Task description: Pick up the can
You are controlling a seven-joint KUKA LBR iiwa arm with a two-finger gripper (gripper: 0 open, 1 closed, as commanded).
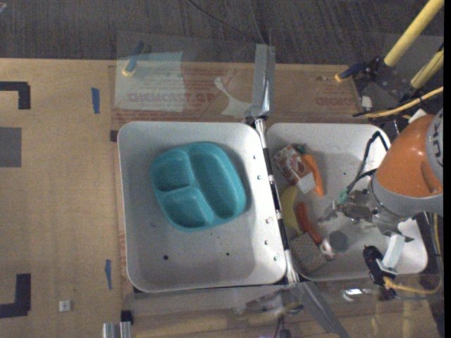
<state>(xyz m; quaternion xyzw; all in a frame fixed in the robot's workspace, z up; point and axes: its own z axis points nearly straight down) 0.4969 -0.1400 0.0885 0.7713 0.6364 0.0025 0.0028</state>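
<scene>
The gripper (343, 210) sits low inside the right bin (338, 129), at the end of the grey arm (412, 164) with its orange band, which enters from the view's right. Whether the gripper is released or clenched cannot be told from this angle, as its metal parts are blurred together; nothing can be confirmed as grasped. The can (338, 241), a small grey cylinder seen from above, stands on the bin floor just beside the gripper, on the side toward the view's lower edge; contact between the two cannot be determined. Just to the left of the gripper lies a red elongated item (307, 220), set at a slant, with a grey textured piece (308, 253) below it near the bin's lower left corner. A little further left, a yellow banana (288, 210) lies along the bin's left wall. Further up and left of the gripper, an orange carrot (315, 175) rests against a small brown and white box (289, 162), the two touching. Beyond the dividing wall, well apart from the gripper to the left, the left bin (190, 277) holds a teal divided plate (199, 185), lying flat and turned at an angle to the bin's sides. Furthest away, on the wooden bench (56, 203) at the view's left, strips of blue tape (95, 101) and black corner marks (20, 94) are fixed to the surface.
</scene>
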